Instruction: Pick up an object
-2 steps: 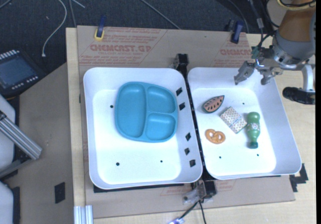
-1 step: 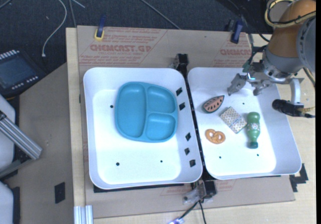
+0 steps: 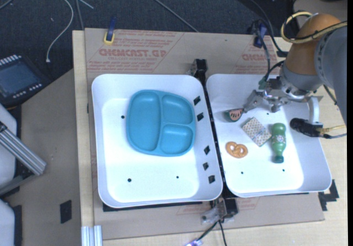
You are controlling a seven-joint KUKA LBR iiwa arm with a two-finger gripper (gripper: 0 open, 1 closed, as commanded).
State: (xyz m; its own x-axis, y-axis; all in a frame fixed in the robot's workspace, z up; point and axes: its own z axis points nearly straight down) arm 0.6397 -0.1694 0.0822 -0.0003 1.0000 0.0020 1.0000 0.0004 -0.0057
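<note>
Several small things lie in the right bin (image 3: 309,178). A small brown and red piece (image 3: 235,113) sits near the bin's left wall. To its right is a patterned white packet (image 3: 255,130), then a green bottle (image 3: 278,141) lying on its side. An orange pretzel (image 3: 236,150) lies in front of them. My gripper (image 3: 267,101) hangs low over the far part of this bin, just behind and right of the brown piece and above the packet. Nothing shows between its fingertips.
The left bin (image 3: 110,173) holds a blue divided plate (image 3: 161,122) in its far half. A black divider with clips (image 3: 205,129) runs between the two bins. The arm's grey and orange wrist (image 3: 309,52) stands over the right bin's far right corner.
</note>
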